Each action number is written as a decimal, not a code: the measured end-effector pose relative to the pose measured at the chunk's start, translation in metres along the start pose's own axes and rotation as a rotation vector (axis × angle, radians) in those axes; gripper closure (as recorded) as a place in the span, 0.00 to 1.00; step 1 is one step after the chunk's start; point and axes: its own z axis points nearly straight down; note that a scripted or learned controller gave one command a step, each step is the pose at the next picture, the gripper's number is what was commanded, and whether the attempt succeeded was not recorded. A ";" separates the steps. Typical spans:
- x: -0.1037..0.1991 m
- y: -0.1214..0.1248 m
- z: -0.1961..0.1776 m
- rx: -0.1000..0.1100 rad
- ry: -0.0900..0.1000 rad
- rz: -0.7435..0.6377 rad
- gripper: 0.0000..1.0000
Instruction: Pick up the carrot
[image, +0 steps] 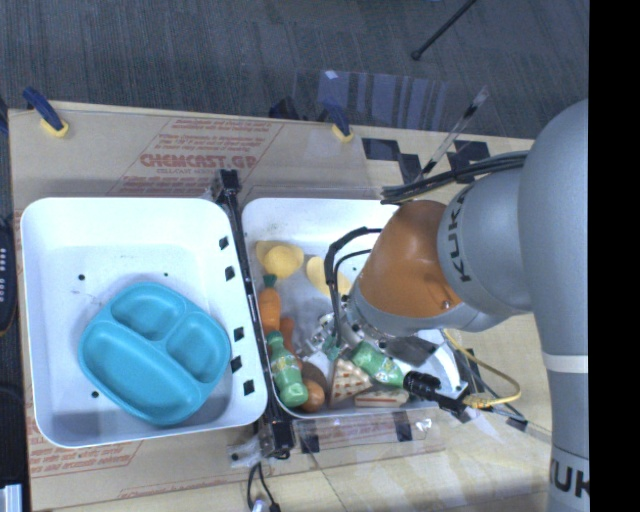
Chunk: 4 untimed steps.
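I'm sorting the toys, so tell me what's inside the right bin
Along the right bin's left side lie a lemon, the carrot and a green bottle. The arm covers the bin's middle and right, so anything beneath it is hidden.

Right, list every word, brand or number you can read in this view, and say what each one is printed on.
"KUKA", black letters running up the grey arm housing, beside the orange band.
"KUK", cut off at the frame's lower edge, on the grey arm column.
"CHEMCAST GP", red print on the brown protective sheet behind the left bin.
Smaller red lines around that heading, and along the sheet's other edges: too small and blurred to read.
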 end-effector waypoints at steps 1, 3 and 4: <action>0.000 0.002 -0.010 0.002 0.002 -0.009 1.00; 0.125 0.101 -0.101 -0.002 -0.004 -0.452 1.00; 0.152 0.117 -0.101 -0.002 -0.003 -0.118 1.00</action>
